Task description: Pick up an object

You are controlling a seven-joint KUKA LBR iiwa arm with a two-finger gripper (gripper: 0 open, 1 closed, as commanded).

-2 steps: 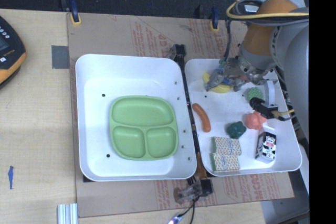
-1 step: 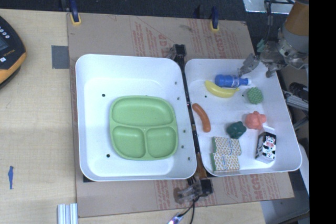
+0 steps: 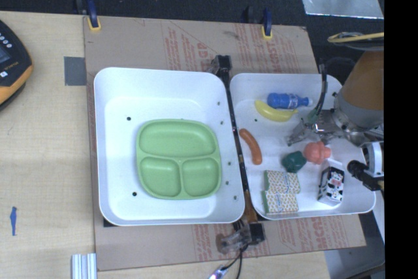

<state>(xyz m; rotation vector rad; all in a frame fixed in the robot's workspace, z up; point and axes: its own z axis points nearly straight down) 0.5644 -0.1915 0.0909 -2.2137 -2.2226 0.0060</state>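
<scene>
- Claw is seen low over the right bin, near its upper right, with thin metal fingers splayed toward the bin floor; nothing is seen between them, so it is judged released.
- 2 bins are set side by side; the left bin bears a green tray with 3 compartments.
- In the right bin, a blue bottle is lying just above a banana, the 2 touching or nearly so.
- A sausage is lying near the bin's left wall, apart from the rest.
- A peach and a dark green lump are placed just below the claw, side by side.
- A patterned pouch is lying flat at the bottom, and a small carton is placed to its right.
- The step in hand is judged to be the approach: no object is yet gripped.
- For the next move, 1 object must be chosen, the fingers centred over it, lowered astride it and closed; the peach is judged the nearest candidate, though its round shape could let it roll aside.
</scene>
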